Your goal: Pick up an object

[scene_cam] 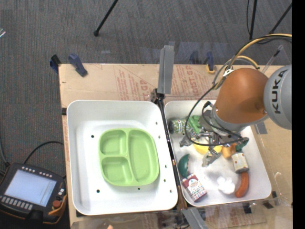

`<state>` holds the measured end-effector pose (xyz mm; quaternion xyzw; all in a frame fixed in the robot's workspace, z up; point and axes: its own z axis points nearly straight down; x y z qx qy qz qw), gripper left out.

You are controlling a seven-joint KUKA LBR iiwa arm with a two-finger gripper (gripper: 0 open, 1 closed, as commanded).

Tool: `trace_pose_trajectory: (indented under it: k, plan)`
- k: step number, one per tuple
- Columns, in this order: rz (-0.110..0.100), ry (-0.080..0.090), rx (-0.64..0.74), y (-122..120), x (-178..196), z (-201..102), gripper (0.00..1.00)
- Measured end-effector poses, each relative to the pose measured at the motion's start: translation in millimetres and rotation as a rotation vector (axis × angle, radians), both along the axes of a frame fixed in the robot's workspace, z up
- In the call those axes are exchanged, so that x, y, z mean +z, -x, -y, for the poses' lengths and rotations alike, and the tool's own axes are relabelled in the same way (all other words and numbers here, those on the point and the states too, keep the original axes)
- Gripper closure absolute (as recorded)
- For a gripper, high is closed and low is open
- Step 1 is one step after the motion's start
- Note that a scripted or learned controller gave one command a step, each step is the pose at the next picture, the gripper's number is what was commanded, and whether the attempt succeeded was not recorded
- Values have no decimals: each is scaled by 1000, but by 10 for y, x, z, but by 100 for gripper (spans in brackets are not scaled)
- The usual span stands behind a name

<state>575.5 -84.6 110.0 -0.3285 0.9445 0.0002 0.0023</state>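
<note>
My gripper hangs low over the middle of the right bin, under the orange wrist band. Directly beneath it lies a yellow object, partly covered by the gripper, and whether the two touch is unclear. A green bottle lies just left of the gripper at the bin's back. In front of the gripper are a dark green vegetable, a red and white carton, a white lump, an orange-red sausage shape and a small jar.
The left bin holds a light green divided plate. A grey metal post stands at the back between the bins. A teach pendant sits off the bench at the lower left.
</note>
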Motion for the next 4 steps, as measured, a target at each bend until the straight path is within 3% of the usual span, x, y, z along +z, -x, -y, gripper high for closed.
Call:
trace_pose_trajectory:
  k: [1, 2, 3, 4]
  plan:
    - [-8, -1, 12, 391, -240, 143, 0]
    - [9, 1, 19, 755, -194, 92, 0]
    - [-2, 0, -95, -51, -223, 188, 0]
    - [-1, -3, -97, -57, -124, 176, 100]
